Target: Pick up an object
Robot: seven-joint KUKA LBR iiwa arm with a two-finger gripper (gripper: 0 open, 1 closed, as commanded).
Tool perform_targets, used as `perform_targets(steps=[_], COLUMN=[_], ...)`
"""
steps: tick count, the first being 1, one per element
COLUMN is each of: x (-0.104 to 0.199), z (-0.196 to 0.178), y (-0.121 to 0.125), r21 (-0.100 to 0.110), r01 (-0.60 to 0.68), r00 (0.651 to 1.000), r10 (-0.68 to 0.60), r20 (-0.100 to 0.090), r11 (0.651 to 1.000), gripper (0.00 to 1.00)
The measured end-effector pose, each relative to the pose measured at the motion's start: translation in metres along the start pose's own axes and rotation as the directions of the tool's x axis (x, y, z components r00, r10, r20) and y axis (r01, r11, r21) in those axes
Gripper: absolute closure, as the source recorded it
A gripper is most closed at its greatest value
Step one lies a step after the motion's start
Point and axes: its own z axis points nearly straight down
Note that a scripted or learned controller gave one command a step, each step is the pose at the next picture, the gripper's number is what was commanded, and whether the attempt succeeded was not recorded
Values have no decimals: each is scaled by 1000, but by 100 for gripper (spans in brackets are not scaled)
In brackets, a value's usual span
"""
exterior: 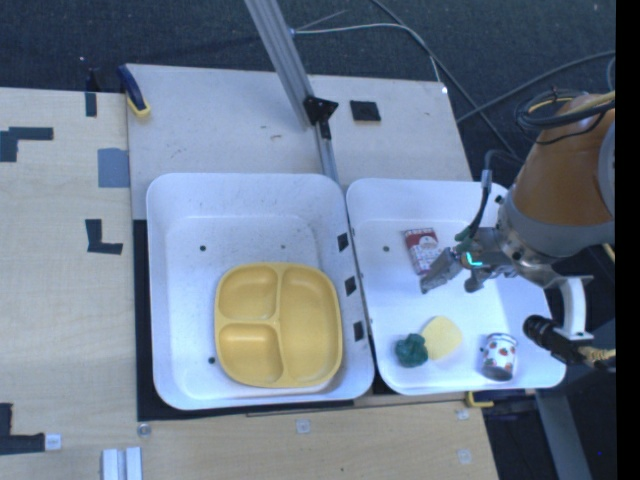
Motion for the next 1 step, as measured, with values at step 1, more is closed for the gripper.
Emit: perform_targets(steps=[1], x=[0], z=[0], y=[0], r21=[-1], r01=[0], r00=[1000], r10=[0], r20=[0], r11=[1000], gripper=[0])
